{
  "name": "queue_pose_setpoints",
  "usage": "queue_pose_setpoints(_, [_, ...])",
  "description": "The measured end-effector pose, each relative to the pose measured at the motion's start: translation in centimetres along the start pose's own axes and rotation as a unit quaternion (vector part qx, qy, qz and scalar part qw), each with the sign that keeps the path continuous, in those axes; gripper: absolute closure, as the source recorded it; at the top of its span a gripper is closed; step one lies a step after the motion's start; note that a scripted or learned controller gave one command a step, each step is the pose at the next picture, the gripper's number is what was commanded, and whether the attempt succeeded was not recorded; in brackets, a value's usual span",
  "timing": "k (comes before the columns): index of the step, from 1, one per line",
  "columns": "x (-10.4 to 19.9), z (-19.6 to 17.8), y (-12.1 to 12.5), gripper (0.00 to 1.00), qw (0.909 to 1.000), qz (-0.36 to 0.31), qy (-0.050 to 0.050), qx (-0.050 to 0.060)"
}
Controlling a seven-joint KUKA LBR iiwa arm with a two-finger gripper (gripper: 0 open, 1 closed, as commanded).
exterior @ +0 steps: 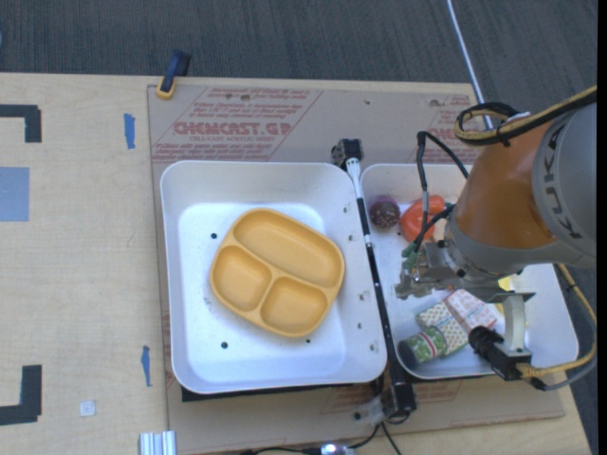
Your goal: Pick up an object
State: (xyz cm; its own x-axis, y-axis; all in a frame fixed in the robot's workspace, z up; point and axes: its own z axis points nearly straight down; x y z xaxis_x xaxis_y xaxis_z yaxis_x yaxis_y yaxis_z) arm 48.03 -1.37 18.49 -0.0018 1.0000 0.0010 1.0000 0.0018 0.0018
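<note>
My gripper (pixel 424 275) hangs low over the middle of the right bin (pixel 567 347), under the grey and orange arm (pixel 512 197). Just below it lie a patterned pink-and-white packet (pixel 465 309) and a green patterned can (pixel 429 342) on its side. A red-orange object (pixel 417 218) and a dark purple ball (pixel 384 213) sit at the bin's far left corner, above the gripper. A bit of something yellow (pixel 508 282) peeks out from under the arm. The arm hides much of this bin.
The left bin (pixel 180 282) holds a yellow three-compartment plate (pixel 277 271). A black clamp (pixel 348 150) sits at the far end of the wall between the bins. Cables loop around the arm's upper part (pixel 484 119) and a black part (pixel 493 354) hangs near the right bin's front.
</note>
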Motion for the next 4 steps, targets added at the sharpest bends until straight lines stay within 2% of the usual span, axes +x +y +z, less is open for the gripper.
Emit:
queue_pose_setpoints(3, [0.1, -3.1, 0.5, 1.00, 1.0000, -0.002, -0.001, -0.006])
queue_pose_setpoints(4, [0.1, -3.1, 0.5, 0.00, 1.0000, -0.002, -0.001, -0.006])
